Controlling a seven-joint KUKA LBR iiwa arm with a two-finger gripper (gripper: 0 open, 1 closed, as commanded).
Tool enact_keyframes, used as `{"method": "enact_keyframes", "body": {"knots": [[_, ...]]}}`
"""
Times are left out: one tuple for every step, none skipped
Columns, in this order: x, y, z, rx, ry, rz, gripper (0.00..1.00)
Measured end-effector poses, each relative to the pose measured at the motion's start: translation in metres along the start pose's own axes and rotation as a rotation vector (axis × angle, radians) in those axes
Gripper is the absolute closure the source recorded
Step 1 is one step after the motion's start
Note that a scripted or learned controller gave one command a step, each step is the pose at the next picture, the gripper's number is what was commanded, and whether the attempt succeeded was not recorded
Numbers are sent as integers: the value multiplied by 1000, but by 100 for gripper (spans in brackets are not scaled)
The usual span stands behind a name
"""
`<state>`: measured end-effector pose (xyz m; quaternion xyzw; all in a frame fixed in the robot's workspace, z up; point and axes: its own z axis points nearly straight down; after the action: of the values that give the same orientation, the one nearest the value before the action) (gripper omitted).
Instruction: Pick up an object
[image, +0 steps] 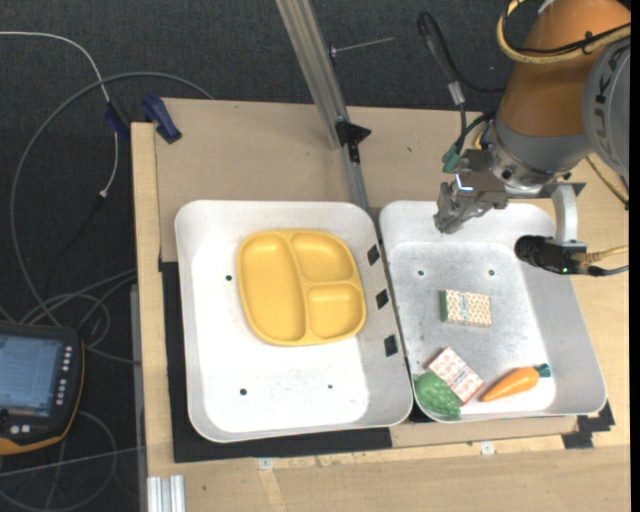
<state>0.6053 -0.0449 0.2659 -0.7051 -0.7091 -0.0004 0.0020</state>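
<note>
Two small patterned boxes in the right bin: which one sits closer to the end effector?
The small patterned box lying alone mid-bin is closer to the end effector. The other patterned box sits at the front edge, touching the green toy vegetable.

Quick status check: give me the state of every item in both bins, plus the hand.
hand: over the right bin's far edge, holding nothing visible
yellow divided plate: upright in the left bin
patterned box: flat, mid right bin
second patterned box: flat, tilted, touching the green item
green item: near edge
carrot: on its side
</note>
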Motion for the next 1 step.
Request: {"method": "enact_keyframes", "body": {"knots": [[50,-18,-1,1,0,-1,100]]}}
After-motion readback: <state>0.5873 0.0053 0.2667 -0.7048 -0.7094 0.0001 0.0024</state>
